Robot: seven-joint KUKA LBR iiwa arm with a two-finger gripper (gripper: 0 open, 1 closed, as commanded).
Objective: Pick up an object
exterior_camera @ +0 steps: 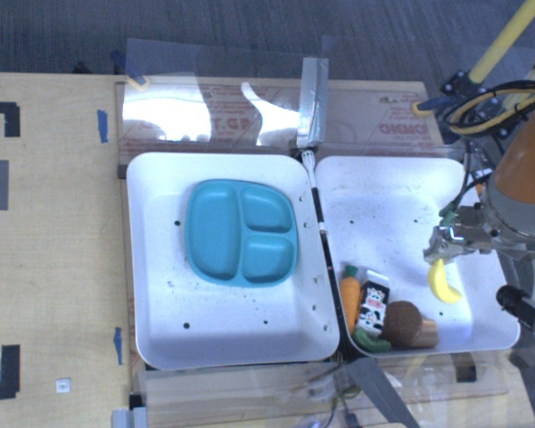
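**The tool hangs right above the yellow banana**

The banana (443,283) lies in the right bin (374,203), near its right side. It is small, yellow and curved. The tool (448,242) is just above it, at the banana's top end. From this slanted view I cannot tell if the tool touches the banana or sits a little over it. I also cannot tell how the tool's tips are set, because they are small, shiny and mixed up with wires.

I think the banana is the thing the arm is going for, since the tool is closest to it. The banana lies apart from the other toys, so it looks like an easy one to grab.

The other toys are bunched in the lower corner of the same bin. There is an orange carrot (349,301), a little black and white carton (372,306), a brown round thing (405,321) and something green (369,340) poking out under them. They touch each other, so they hide parts of one another.

The left bin (152,266) holds a blue plate (242,233) with three parts. It sits flat in the middle.

Both bins rest on the tabletop (53,239). The arm (522,185) is cut off at the right side, so most of it is out of sight.
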